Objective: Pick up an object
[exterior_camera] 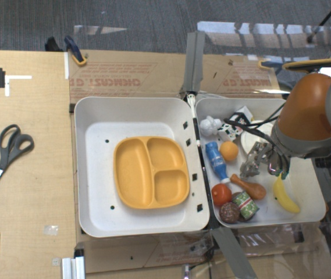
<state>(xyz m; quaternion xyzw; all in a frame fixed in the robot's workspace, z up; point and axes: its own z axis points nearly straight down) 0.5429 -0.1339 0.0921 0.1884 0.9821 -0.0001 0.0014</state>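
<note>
The right bin (310, 214) holds several small items: a blue bottle (215, 159), an orange ball (228, 150), a toy drumstick (250, 186), a red tomato (221, 193), a dark round fruit (230, 213), a green and red can (245, 205) and a yellow banana (285, 197). My gripper (262, 166) hangs over the middle of this bin, just above the drumstick and left of the banana. Its metal fingers stand apart with nothing between them. The orange wrist band (308, 112) covers the bin's back right.
A yellow divided plate (152, 171) lies in the left bin (89, 156). A white soft toy (210, 125) and a black and white toy (230, 131) sit at the back of the right bin. Scissors (8, 150) lie on the bench at the far left.
</note>
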